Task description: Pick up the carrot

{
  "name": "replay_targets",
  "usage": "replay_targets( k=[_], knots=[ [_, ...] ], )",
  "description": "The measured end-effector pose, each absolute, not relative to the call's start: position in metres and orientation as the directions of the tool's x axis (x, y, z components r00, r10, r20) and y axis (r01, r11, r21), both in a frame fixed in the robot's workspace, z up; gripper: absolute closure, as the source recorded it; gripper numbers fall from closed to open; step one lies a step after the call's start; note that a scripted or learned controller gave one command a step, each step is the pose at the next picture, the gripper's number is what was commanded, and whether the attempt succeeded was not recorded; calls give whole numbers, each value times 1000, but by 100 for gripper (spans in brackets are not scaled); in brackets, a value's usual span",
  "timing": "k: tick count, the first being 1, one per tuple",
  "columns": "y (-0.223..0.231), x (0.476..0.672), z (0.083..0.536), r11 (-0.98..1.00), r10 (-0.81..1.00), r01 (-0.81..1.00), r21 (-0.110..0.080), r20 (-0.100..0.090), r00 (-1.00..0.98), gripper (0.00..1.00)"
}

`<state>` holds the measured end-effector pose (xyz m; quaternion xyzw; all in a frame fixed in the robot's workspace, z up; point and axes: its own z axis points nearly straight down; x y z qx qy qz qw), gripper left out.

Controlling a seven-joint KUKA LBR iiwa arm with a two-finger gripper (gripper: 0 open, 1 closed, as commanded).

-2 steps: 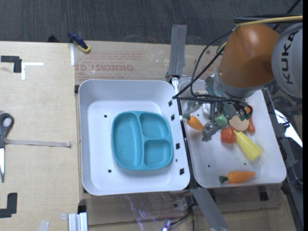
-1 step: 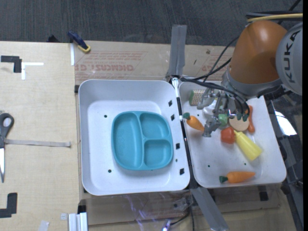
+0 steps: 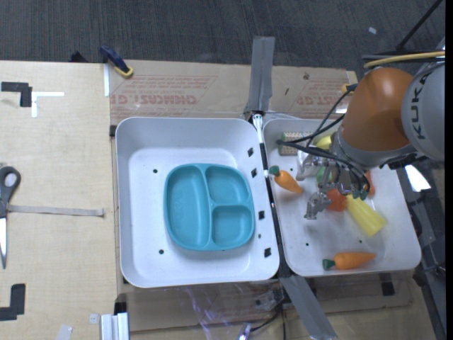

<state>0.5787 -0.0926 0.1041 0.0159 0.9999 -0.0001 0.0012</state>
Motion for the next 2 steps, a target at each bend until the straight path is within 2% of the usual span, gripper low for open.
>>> replay_targets(
  k=[1,2],
  knots=[
    [-94,579,92,815,579,579,0,-2,-815,0],
    [-95,603,90,605,796,796,-11,8,-605,0]
  ],
)
